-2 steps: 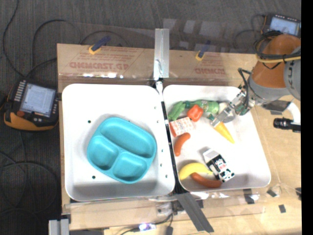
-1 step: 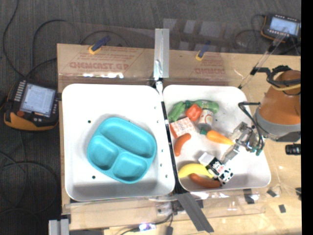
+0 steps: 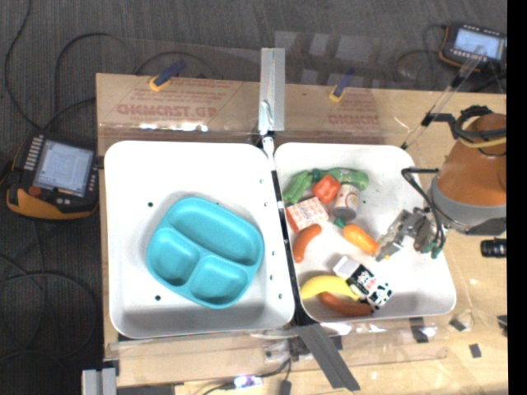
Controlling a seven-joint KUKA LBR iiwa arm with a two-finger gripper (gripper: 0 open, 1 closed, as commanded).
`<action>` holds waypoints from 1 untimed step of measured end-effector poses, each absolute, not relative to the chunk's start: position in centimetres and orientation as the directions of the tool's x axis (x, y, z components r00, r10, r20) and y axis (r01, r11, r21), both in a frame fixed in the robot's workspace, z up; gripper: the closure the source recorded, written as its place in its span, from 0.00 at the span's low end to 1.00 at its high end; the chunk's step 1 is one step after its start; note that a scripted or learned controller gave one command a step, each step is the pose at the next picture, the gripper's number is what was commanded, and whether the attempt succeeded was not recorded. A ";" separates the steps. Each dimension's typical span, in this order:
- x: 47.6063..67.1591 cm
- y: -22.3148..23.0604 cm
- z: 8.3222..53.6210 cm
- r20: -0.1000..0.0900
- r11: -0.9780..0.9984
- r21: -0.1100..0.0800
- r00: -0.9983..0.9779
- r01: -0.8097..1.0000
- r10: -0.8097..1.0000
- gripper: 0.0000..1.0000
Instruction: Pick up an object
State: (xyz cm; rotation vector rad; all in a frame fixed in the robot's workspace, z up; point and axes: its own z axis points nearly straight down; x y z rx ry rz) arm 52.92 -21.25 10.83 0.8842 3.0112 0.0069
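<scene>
The right bin (image 3: 428,295) holds several toy foods: a green vegetable (image 3: 323,177), a red pepper (image 3: 327,189), a red-and-white box (image 3: 306,214), a small can (image 3: 347,204), a red sausage (image 3: 306,241), an orange carrot (image 3: 360,237), a yellow banana (image 3: 326,286), a brown sausage (image 3: 346,305) and a black-and-white cow toy (image 3: 368,285). My gripper (image 3: 394,242) hangs low over the bin's right half, just right of the carrot. Its fingers (image 3: 385,252) stand apart with nothing between them.
The left bin (image 3: 132,303) carries a blue three-part tray (image 3: 206,249). A metal divider (image 3: 282,229) separates the bins. The arm's orange band (image 3: 473,179) enters from the right. Teach pendants lie at the far left (image 3: 53,175) and top right (image 3: 473,46).
</scene>
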 end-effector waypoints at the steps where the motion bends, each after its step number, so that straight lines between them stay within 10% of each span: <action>1: 60.5 -14.1 19.4 -0.002 0.836 0.004 -0.836 0.549 0.549 1.00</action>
